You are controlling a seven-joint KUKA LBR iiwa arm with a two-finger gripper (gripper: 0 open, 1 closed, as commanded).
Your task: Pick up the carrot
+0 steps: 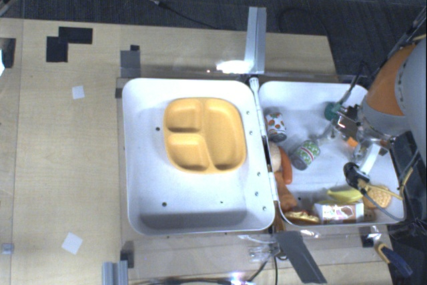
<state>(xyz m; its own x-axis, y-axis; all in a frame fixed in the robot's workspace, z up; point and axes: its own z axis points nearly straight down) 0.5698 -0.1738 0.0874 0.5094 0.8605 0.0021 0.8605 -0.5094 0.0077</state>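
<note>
Gripper point(347, 123) sits over the far right part of the right bin point(313, 87), low over the bin floor; open or closed, can't tell from this angle, and nothing is visibly held. Carrot point(286, 167) is in the same bin, lying against the left wall about halfway down, long axis roughly along that wall, well apart from the gripper. A pale, brown-tipped item point(275, 157) is wedged between the carrot and the wall, touching it; can't tell what it is. Green can point(305, 153) lies tilted on its side just right of the carrot, between carrot and gripper. Small red-and-white patterned cup point(275, 125) is above the carrot, near the wall. Below the carrot, brownish food pieces point(291, 201) run into the near left corner. Along the near wall: banana point(345, 195), with a shiny packet point(340, 212) just beneath it and a tan waffle-textured piece point(381, 196) to its right. Left bin point(133, 143) holds a yellow divided plate point(203, 135), roughly centred and lying flat. Both bins sit side by side on the wooden bench point(60, 163).
</note>
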